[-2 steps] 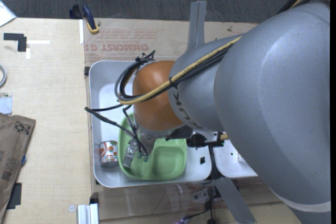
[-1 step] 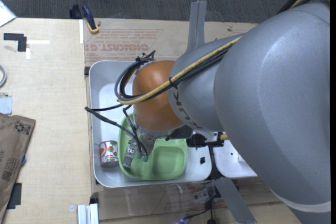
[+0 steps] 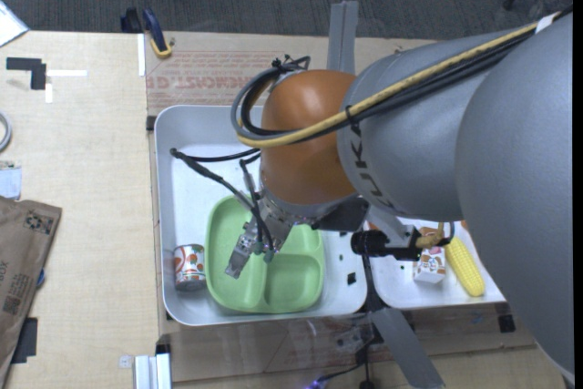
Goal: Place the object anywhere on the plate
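Gripper hangs low over the green sectioned plastic plate in the lower centre of the frame, its two metal fingers pointing down-left above the plate's left compartment; the tips look close together with nothing between them, though they are small and partly blurred, so their state cannot be told for sure. Above it, the grey arm with its orange band fills the middle and right of the picture, with black cables looping off the wrist. Plate lies in the left white shallow bin, toward that bin's lower edge. Small cylindrical can with a red and white printed label lies on its side on the bin floor, just beside the plate's left rim and outside it. In the right bin, at the lower right: a yellow corn cob lying at a slant, and just left of it a small white carton with red markings. Brown cardboard sits at the far left edge on the bench.
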Available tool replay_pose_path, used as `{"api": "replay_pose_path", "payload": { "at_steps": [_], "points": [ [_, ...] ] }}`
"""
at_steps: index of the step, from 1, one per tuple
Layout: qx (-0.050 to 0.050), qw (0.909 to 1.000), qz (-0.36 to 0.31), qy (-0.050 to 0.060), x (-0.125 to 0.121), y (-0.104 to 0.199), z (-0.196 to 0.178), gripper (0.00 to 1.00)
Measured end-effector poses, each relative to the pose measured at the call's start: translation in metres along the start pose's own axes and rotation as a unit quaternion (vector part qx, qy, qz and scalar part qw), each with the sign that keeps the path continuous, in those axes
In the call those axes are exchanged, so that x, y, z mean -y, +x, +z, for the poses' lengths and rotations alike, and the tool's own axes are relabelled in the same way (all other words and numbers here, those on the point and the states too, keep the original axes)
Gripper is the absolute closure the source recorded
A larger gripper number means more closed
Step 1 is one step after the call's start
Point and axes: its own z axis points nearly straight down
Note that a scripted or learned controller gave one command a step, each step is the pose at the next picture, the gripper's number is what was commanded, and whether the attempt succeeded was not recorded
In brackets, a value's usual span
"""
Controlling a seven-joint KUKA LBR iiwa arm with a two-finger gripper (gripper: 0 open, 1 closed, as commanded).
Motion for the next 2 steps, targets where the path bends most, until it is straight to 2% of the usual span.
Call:
{"api": "replay_pose_path", "payload": {
  "at_steps": [1, 2],
  "points": [
    [-0.001, 0.9993, -0.038, 0.001, -0.0207, 0.0140, 0.0176, 0.00],
    [-0.002, 0.9994, -0.036, 0.003, -0.0201, 0.0114, 0.0123, 1.00]
  ]
}}
